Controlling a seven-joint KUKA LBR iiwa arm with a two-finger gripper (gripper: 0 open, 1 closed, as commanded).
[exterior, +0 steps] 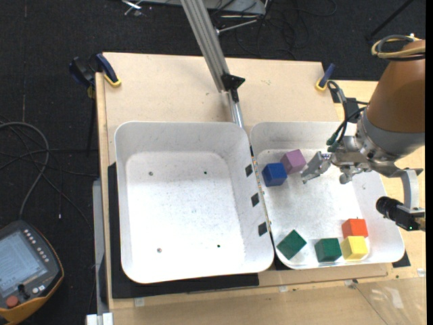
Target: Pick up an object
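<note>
Hovering in the right bin (379, 252), gripper (329, 168) with fingers spread, beside purple cube (294, 160) and blue cube (274, 174).

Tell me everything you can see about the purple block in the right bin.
The purple block is a small, pale purple cube with a matte look, like foam or painted wood. It sits on the floor of the right bin, near the bin's upper left, turned slightly askew. Its lower left corner meets or nearly meets the blue block. The gripper is just to its right, not holding it.
</note>
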